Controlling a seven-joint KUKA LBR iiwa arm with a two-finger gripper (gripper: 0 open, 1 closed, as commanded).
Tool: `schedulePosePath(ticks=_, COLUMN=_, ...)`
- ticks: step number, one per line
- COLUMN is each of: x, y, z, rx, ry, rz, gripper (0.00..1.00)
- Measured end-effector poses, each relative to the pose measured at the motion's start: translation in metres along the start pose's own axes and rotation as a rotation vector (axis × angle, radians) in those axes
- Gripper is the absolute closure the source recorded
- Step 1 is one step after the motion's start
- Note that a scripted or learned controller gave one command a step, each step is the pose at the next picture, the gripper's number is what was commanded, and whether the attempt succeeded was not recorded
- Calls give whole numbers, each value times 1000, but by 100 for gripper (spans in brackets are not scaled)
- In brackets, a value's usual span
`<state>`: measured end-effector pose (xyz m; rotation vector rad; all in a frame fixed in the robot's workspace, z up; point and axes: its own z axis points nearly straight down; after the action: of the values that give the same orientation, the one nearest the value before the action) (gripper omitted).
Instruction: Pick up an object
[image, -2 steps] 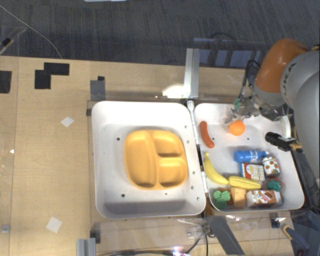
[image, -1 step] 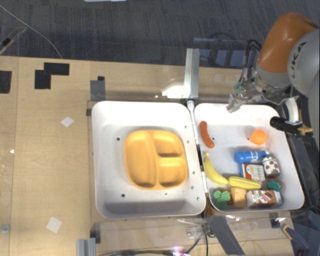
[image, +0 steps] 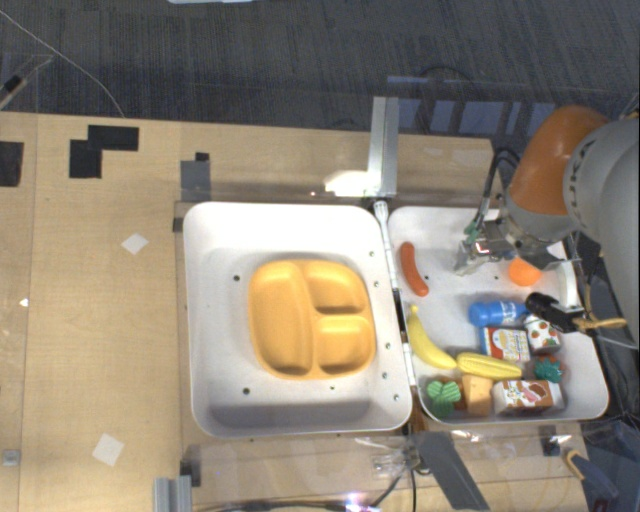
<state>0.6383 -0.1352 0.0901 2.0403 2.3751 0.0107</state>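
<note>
Right bin (image: 440, 228), right of centre: toys crowded into its lower half, likely dumped there as a pick pile. Banana (image: 428, 342) along the left wall, corn (image: 488, 365) across the middle, broccoli (image: 443, 392) and a small box (image: 523, 397) at the bottom edge, blue bottle (image: 497, 312) and a carton (image: 507, 343) just above. Sausage (image: 414, 269) alone at centre left, clear of the heap, so the easiest target by judgement. Orange piece (image: 524, 271) close beside the arm, partly covered.

Gripper (image: 479, 249) low over the bin's upper middle, above bare floor; finger spread unclear from this angle, nothing seen held between them.

Left bin (image: 205, 330), centre of frame: yellow tray (image: 308, 316) flat in the middle, bare floor all round it.

Open room: upper part of the right bin, plus the strip between sausage and gripper. Tight spots: banana against the divider wall, box and broccoli pressed to the bottom rim, little finger clearance there.
</note>
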Motion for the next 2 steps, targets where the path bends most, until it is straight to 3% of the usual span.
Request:
schedulePosePath(ticks=1, x=1, y=-1, z=3, rx=4, ry=1, rz=0, gripper=0)
schedulePosePath(ticks=2, x=13, y=32, z=3, rx=16, ry=1, rz=-260, gripper=0)
